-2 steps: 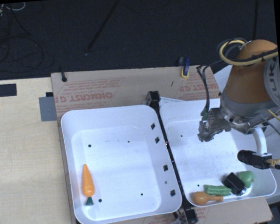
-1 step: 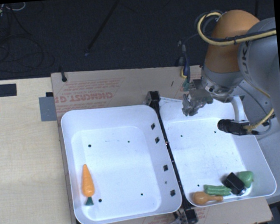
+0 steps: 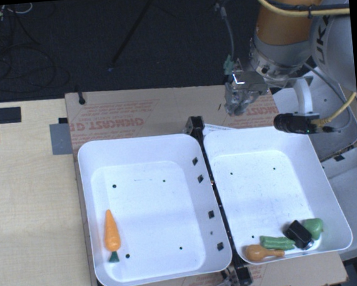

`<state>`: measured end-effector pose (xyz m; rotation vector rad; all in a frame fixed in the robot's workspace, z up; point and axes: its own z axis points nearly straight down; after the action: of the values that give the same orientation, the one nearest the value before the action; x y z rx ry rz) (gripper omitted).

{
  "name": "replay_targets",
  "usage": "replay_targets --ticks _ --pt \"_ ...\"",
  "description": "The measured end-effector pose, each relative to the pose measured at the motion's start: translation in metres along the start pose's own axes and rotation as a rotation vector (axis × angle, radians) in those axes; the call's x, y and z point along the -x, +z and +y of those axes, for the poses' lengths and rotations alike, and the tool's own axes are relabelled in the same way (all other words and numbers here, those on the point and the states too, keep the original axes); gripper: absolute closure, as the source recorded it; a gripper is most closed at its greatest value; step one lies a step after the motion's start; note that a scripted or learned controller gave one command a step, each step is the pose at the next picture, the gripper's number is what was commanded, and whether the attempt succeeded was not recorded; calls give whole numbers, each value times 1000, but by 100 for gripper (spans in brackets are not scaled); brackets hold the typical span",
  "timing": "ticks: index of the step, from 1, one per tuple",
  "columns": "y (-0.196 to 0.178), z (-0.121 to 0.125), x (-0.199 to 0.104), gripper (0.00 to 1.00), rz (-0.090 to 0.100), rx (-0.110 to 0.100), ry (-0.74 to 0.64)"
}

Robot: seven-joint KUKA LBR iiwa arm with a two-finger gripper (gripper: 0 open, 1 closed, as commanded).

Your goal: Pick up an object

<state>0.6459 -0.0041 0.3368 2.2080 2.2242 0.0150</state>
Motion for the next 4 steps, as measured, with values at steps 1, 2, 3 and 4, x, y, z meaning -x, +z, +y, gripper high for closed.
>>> replay_targets --ticks 1,2,3,4 --pt "83 -5 24 100 -2 -22 10" --pt "-69 0 -61 100 1 2 -2" --pt "-28 -50 24 100 -4 -21 15" --pt "0 -64 90 100 -3 -18 13"
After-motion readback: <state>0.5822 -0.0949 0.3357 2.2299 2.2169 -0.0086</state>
